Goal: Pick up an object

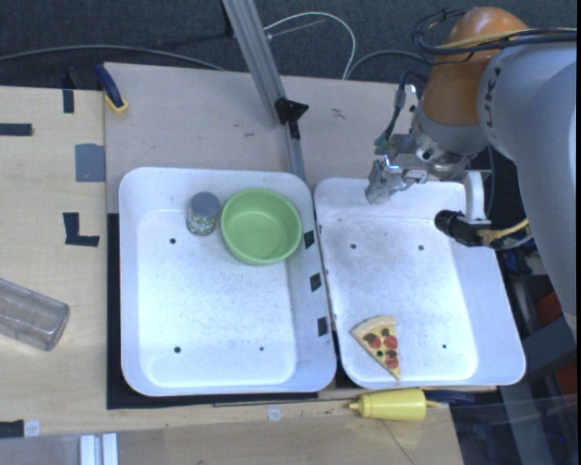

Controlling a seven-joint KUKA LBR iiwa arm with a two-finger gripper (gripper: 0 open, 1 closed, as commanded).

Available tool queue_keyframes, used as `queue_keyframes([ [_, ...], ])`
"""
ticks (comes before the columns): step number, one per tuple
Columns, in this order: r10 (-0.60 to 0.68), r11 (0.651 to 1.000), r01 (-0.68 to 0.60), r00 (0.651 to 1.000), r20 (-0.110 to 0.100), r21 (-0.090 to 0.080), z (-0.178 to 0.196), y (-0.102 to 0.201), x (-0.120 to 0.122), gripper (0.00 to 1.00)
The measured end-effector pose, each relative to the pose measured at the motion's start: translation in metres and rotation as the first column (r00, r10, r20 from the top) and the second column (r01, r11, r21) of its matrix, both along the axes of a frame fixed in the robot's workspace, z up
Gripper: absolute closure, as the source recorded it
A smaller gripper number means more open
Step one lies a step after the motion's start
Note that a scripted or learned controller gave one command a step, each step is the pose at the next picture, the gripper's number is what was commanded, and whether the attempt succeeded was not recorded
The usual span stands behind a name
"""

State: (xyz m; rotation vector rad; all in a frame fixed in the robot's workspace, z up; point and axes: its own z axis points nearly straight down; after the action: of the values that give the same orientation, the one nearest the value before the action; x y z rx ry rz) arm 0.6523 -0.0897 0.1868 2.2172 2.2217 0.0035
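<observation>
The grey arm with its orange band reaches in over the far edge of the right-hand shallow white bin [484, 289], and the two-finger gripper [381, 190] hangs near that bin's far left corner, with nothing between its tips; from where I stand I cannot tell whether it is parted or closed. The likeliest thing for it to take, I judge, is the flat triangular toy pizza slice [378, 342] with red dots, which lies on the floor of the same bin, close to its near wall. So the slice sits well apart from the gripper, straight toward the near side of the bin and hardly to either side; its long axis runs from the yellow crust at the upper left down to the point at the lower right. Beyond the shared wall, in the left-hand white bin [155, 347], a green round bowl [260, 226] stands just beside a small grey-topped can [202, 213], both further off. A yellow plastic bottle [391, 405] lies on the bench [174, 114] just past the right bin's near wall.
</observation>
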Motion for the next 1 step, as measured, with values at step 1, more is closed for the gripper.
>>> queue_keyframes([
  [1,0.000,1.000,0.000,1.000,0.000,0.000,0.0414,0.0003,0.0010,1.00],
])
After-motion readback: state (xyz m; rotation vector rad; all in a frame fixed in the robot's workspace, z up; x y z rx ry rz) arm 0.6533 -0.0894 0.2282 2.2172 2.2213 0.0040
